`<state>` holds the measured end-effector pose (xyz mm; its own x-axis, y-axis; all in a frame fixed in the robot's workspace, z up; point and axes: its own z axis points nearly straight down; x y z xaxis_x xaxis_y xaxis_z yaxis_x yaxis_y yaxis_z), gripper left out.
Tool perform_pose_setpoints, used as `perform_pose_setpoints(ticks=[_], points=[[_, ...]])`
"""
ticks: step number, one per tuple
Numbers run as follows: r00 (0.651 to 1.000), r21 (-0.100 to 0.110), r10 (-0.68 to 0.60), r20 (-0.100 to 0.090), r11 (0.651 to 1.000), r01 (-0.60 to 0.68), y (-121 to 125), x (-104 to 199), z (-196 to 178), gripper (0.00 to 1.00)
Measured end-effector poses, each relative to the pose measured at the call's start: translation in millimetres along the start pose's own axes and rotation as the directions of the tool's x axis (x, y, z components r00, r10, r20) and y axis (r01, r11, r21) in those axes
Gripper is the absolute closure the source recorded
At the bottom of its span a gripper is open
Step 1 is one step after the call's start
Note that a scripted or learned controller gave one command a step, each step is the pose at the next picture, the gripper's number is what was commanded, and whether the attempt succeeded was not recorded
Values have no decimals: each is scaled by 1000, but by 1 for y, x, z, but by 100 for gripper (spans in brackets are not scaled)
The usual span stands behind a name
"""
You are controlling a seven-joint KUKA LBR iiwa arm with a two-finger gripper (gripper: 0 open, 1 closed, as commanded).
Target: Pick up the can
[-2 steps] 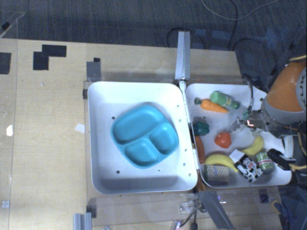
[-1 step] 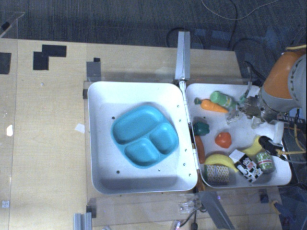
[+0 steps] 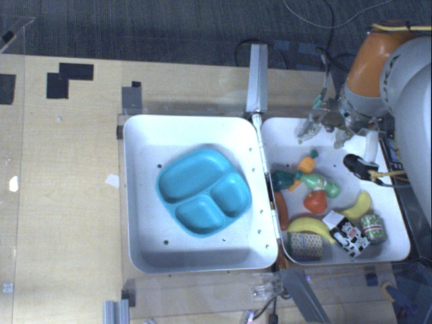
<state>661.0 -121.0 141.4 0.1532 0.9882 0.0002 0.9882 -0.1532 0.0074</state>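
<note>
Hand (image 3: 324, 128) hangs over the far end of the right bin (image 3: 283, 130), fingers spread apart with nothing between them. Orange wrist band sits just behind it.

Can (image 3: 373, 227) lies in the near right corner of the same bin, well apart from the hand. It is small, with a green label and a pale top, and appears to stand upright or slightly tilted. A small banana (image 3: 358, 206) touches it on the far side; a black-and-white patterned box (image 3: 349, 237) sits just beside it on the left.

Step in hand, as judged: reposition above the can before descent. Advice: come straight down and set the fingers across the can's width along the line that avoids both the banana and the box. Bin wall is close on the right, so leave that finger room. Crowding makes a glancing contact likely.

Left bin holds a blue divided tray (image 3: 204, 191).

Labels: can's print too small to read. No brand legible anywhere.
</note>
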Motion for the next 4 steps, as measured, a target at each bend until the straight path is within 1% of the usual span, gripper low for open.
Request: perform_pose_setpoints(ticks=[1,2,3,4], points=[[1000,-6,-10,2,1000,10,2,1,-13,100],[996,-1,-91,1,996,91,15,-32,54,100],[998,-3,-68,2,998,68,22,-73,53,100],[997,-11,-75,4,997,76,24,-71,39,100]])
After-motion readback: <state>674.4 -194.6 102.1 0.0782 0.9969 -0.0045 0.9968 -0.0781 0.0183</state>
